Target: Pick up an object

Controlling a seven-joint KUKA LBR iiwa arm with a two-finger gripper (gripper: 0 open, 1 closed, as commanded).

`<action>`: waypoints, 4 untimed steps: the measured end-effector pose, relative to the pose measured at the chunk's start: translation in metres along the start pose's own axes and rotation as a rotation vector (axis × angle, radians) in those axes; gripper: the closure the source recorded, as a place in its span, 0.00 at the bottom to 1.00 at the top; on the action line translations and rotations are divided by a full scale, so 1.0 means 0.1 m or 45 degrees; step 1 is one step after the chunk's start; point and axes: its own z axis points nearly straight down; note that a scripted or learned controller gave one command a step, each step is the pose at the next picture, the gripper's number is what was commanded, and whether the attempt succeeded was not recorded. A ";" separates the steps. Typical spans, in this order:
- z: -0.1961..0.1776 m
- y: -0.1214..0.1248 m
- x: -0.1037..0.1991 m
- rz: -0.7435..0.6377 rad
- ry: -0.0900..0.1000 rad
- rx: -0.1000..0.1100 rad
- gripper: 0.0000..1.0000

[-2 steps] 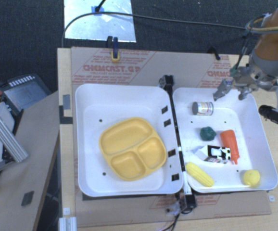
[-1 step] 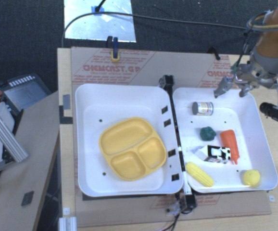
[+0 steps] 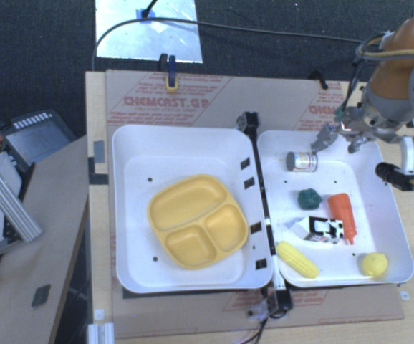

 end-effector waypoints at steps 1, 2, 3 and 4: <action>0.57 -0.03 0.00 0.001 0.002 -0.003 0.00; 0.61 0.01 0.01 -0.005 0.003 -0.010 0.00; 0.48 0.03 0.01 -0.006 0.004 -0.019 1.00; 0.03 0.09 -0.01 -0.002 -0.002 -0.009 1.00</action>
